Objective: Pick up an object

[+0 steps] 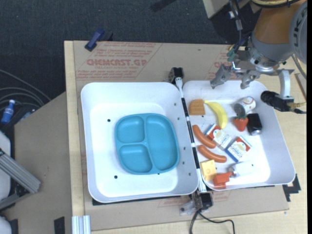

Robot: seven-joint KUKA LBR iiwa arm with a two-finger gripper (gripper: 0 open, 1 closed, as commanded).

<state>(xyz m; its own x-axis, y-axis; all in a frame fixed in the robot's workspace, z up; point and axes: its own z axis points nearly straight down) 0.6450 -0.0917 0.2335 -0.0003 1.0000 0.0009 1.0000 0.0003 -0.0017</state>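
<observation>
Two bins (92, 130) lie below; the jaws, spread wide and holding nothing, hover above the banana (218, 113).

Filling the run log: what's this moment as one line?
stage: approach | end effector: open, holding nothing, above right bin's far edge | banana: in bin, untouched

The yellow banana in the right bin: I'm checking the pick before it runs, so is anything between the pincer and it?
Nothing visible does. The pincer hovers over the far end of the right white bin, fingers spread, and the curved yellow plastic banana lies just nearer the camera, with bare bin floor between them. A small brown bread slice sits beside it.
</observation>
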